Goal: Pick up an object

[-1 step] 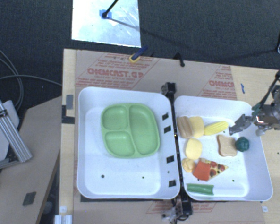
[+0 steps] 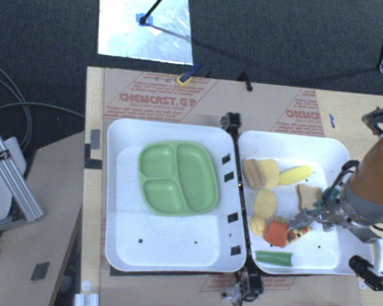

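Observation:
The right bin (image 2: 334,151) holds several toy foods: a brown bread roll (image 2: 252,173), a yellow corn cob (image 2: 295,174), a tan toast slice (image 2: 308,195), a pale yellow round piece (image 2: 265,203), a red tomato-like piece (image 2: 276,233), a green stick (image 2: 274,257) and a small speckled piece (image 2: 295,235). My gripper (image 2: 306,220) reaches in from the right and hangs low over the bin. It is just below the toast and right above the speckled piece, a little right of the red piece. Nothing visibly rides in it.
The left bin (image 2: 121,242) carries a green divided plate (image 2: 177,178). A black divider with clips (image 2: 235,197) separates the bins. The arm's orange band (image 2: 379,177) looms over the right bin's right rim. Cables lie at the far left.

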Available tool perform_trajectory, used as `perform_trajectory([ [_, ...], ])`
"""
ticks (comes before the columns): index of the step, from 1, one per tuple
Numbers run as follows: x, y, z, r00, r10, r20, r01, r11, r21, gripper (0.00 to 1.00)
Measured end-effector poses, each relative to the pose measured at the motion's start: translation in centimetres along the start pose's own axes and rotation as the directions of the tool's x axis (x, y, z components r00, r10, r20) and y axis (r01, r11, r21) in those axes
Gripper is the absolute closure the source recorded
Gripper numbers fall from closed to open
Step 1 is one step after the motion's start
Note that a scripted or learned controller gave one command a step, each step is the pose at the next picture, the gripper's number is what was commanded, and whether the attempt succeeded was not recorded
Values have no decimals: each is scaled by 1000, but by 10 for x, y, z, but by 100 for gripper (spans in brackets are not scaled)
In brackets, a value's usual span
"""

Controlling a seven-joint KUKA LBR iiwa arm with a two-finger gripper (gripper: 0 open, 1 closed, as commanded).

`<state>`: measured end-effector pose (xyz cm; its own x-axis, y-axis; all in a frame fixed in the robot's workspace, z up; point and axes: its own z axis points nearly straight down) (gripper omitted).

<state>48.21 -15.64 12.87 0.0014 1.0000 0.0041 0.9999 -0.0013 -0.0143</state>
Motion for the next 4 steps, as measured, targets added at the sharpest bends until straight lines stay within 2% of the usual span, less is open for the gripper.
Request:
perform_trajectory([
  [1, 67, 8, 42, 1000, -7, 8, 7, 1000, -24, 0],
  [2, 60, 11, 27, 1000, 1, 14, 0, 999, -36, 100],
  [3, 144, 6, -60, 1000, -15, 0, 15, 1000, -24, 100],
  [4, 264, 46, -55, 1000, -18, -2, 18, 1000, -19, 100],
])
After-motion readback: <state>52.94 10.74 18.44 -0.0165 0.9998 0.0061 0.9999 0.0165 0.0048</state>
